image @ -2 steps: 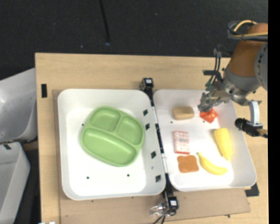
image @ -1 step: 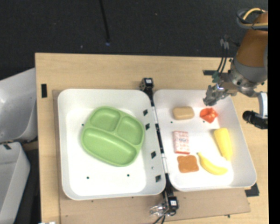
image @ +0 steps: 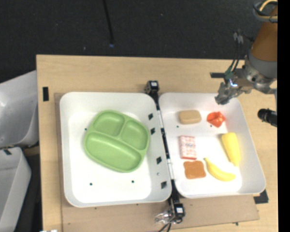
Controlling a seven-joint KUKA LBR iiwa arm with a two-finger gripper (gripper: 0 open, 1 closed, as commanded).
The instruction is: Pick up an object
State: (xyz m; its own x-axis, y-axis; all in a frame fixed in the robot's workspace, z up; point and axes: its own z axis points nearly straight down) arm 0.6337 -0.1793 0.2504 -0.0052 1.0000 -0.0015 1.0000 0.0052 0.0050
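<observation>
While the gripper (image: 224, 96), its state impossible to tell, is hovering at the right bin's (image: 251, 178) far rim beside the red item (image: 215, 118), it is risking closing on nothing.

Dark floor (image: 111, 18) behind pale wood bench (image: 96, 74)

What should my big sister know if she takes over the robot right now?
Tool: hovering over the back edge of the right bin, near the red piece; nothing seen held by it.
Right bin: tan bread-like piece, red piece, pink wrapped packet, orange-brown toast, banana, yellow corn-like piece.
Left bin: green divided plate.
Done: nothing picked yet.
Left: lower onto one item, probably the red piece, grip and lift.
</observation>
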